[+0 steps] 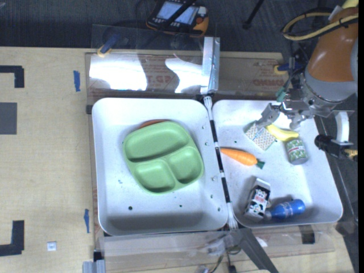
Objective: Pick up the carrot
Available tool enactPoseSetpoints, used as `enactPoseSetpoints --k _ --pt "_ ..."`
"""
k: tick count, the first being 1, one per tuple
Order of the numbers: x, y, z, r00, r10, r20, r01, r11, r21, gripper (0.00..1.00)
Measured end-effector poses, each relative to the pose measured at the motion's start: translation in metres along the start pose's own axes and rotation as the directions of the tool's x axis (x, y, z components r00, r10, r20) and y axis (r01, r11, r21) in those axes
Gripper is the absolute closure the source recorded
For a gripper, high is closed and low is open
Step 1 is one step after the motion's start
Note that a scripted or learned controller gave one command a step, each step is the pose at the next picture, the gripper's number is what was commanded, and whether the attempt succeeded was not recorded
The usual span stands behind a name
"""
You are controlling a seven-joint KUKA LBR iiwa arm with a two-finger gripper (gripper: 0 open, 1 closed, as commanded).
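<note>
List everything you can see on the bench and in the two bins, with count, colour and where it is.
carrot: one, orange with a green end, right bin, near the divider
banana: one, yellow, right bin, upper middle
checkered packet: one, grey and white, right bin, left of the banana
small can: one, green and white, right bin, below the banana
carton: one, black and white, right bin, front
bottle: one, blue, right bin, front, beside the carton
divided plate: one, green, left bin
bins: two, white, side by side
arm: one, grey with an orange band, from the right
pincer: one, above the banana
</note>
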State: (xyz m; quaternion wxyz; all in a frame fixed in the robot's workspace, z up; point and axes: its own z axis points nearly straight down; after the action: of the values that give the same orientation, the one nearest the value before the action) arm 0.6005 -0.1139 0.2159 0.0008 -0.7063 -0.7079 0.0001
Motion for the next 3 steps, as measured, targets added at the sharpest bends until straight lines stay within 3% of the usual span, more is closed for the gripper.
enactPoseSetpoints --k 1,2,3 --pt "0.018 -0.045 0.073 0.994 0.113 0.000 -0.113 0.994 0.000 0.00" --pt "0.017 -0.059 0.129 0.985 0.173 -0.001 -0.173 0.985 -0.007 0.00" --pt "0.085 -0.073 0.032 0.983 0.181 0.001 -0.181 0.983 -0.001 0.00"
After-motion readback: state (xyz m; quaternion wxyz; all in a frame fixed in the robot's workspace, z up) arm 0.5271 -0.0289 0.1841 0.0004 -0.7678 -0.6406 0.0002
